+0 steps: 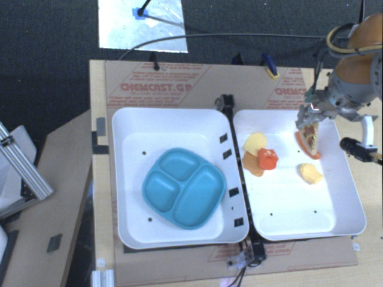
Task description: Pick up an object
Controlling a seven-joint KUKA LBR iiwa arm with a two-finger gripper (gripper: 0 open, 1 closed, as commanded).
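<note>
At the upper right of the frame the gripper [309, 123] hangs over the right bin [344, 220], directly above a pizza slice toy [310, 141]; whether it is clamped on the slice I cannot tell. Left of it, mid-bin, lie a yellow piece [256, 141], an orange-red block [267, 158] and a pale yellow chunk [310, 173]. The blue divided plate [184, 187] sits in the left bin [134, 124]. Risk: the slice lies near the bin wall, so a shallow bite could let it slip.

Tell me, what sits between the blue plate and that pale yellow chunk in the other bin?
In the camera view, between the blue plate and the pale yellow chunk run the bins' adjoining walls, then a cluster of yellow, red and orange toy food pieces.
</note>
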